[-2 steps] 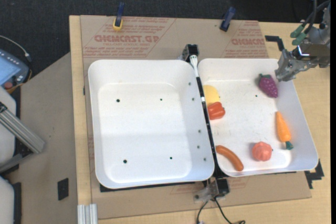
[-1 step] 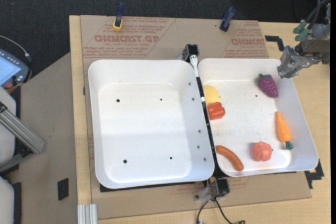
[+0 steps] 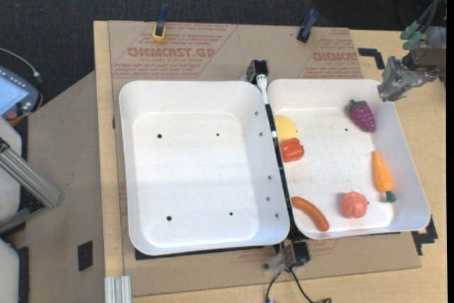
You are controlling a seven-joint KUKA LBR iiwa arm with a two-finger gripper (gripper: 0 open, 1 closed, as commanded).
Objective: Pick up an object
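At two o'clock past the right bin's (image 3: 408,152) rim: gripper (image 3: 392,90) hanging low off the arm, reaching in from three o'clock; too blurred to tell how the jaws stand, seemingly nothing held. Just at seven o'clock of it, purple grapes (image 3: 362,115). Farther down toward six, carrot (image 3: 382,174), pink fruit (image 3: 354,204), sausage (image 3: 311,213).

One fixed camera looks down at a slant on both white bins (image 3: 135,152) from above
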